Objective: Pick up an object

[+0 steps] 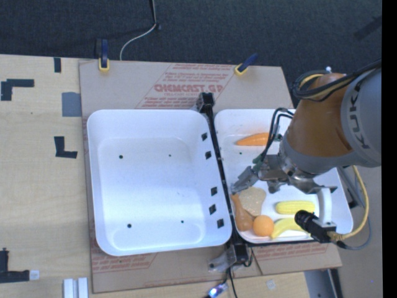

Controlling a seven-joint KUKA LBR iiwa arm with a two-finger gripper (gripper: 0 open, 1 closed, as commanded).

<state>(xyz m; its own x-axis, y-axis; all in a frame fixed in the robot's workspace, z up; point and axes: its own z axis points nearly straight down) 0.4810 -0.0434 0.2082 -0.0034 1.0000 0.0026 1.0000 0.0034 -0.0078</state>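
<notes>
All the objects lie in the right bin (226,124). An orange carrot (252,139) rests lengthwise near the far wall, its tip pointing toward the divider. Nearer the front, a pale beige, rounded piece (252,199) sits beside a brownish-orange piece (240,215) along the left wall. A small orange ball (263,226) touches both. A yellow corn cob (294,207) lies just right of them, with a yellow banana (286,228) beneath it at the front wall.

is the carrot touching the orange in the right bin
Apart. The camera view shows the carrot near the bin's far wall and the orange near its front, white floor between.
</notes>
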